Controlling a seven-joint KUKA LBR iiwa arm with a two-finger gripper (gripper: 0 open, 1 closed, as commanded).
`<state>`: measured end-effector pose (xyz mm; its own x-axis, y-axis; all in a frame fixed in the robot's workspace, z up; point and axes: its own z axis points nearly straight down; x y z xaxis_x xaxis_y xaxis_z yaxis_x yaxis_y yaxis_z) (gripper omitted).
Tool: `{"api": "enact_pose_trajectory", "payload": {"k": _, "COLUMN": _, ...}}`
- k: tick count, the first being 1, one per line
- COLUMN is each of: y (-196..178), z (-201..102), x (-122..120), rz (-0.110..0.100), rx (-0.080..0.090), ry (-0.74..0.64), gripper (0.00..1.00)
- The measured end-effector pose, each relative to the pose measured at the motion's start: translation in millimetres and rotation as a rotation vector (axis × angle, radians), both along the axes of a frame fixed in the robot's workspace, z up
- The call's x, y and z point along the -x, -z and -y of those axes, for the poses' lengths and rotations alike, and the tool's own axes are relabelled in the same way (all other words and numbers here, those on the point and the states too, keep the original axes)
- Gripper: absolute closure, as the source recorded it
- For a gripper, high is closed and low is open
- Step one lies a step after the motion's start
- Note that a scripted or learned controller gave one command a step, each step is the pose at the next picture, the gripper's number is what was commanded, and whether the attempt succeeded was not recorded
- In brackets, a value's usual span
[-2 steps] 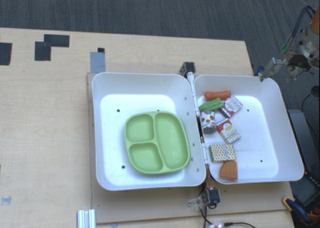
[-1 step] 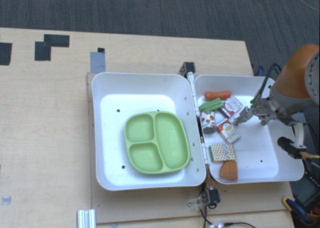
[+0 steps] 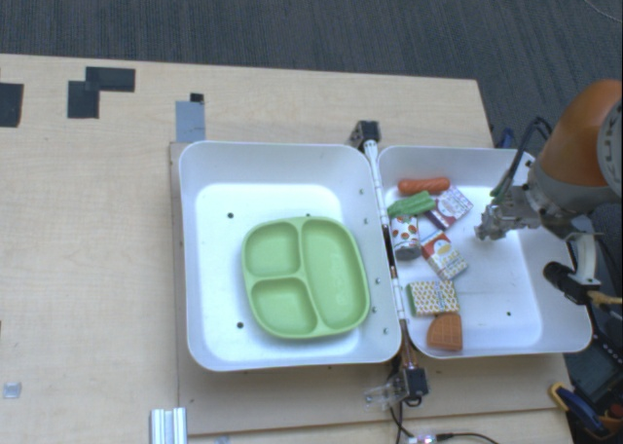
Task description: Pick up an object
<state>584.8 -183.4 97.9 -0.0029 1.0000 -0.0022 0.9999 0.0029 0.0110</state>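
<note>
Nearest the lens, an orange knitted piece [image 3: 445, 333] lies in the right white bin [image 3: 516, 335]. Small packets [image 3: 444, 259] sit left of the claw [image 3: 489, 228], whose grip I cannot tell.

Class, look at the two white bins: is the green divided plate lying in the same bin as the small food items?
No, the green divided plate lies alone in the left bin, while the small food items are piled in the right bin.

one fixed camera looks down slantwise over both bins [image 3: 195, 267].
</note>
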Motion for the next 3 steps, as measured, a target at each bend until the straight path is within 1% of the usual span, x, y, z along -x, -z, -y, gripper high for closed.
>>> {"api": "enact_pose_trajectory", "payload": {"k": 1, "y": 0.1, "z": -0.1, "x": 0.1, "rz": 0.0, "rx": 0.0, "ry": 0.0, "gripper": 0.0}}
{"api": "enact_pose_trajectory", "payload": {"k": 2, "y": 11.3, "z": -45.6, "x": 48.8, "rz": -0.004, "rx": -0.001, "ry": 0.002, "gripper": 0.0}}
{"api": "enact_pose_trajectory", "payload": {"k": 3, "y": 10.5, "z": -96.7, "x": 94.9, "rz": 0.001, "rx": 0.0, "ry": 0.0, "gripper": 0.0}}
